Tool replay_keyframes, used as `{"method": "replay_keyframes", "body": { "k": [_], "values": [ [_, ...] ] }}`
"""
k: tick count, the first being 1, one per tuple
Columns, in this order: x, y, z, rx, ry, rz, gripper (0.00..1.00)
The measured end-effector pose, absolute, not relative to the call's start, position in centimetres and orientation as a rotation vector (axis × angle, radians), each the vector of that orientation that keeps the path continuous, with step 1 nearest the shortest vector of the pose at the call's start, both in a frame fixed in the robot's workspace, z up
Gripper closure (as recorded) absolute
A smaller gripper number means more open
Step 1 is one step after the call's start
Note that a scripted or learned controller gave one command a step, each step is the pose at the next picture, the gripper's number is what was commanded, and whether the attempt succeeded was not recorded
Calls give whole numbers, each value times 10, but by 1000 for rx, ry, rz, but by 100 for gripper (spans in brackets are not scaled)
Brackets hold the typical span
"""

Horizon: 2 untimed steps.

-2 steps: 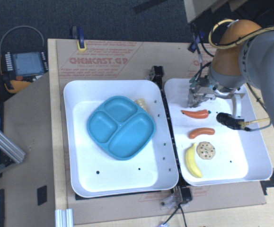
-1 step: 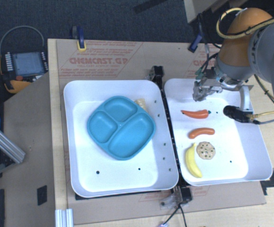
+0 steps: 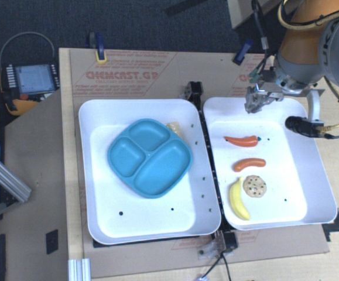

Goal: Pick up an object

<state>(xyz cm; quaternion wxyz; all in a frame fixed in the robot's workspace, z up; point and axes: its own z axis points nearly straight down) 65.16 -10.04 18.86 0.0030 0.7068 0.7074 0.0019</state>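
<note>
While the tool point(image 3: 254, 104) hangs over the far left corner of the right bin point(image 3: 315, 157), nothing shows between its tips, and whether it is released or clenched I cannot tell. Nearest to it lies the red chilli point(image 3: 241, 140), a little nearer to the viewer and slightly left of the tool, long axis running left to right. Just beyond lies the sausage point(image 3: 250, 164), on the same axis. Banana point(image 3: 238, 199) and cookie point(image 3: 254, 186) sit touching, well apart from the tool, toward the near edge.
</note>
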Motion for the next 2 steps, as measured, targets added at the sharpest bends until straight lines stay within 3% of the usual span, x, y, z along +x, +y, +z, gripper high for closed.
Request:
{"method": "replay_keyframes", "body": {
  "k": [1,2],
  "values": [
    [657,-103,234,2216,2218,6,100],
    [641,-57,223,2219,2229,-1,100]
  ]
}}
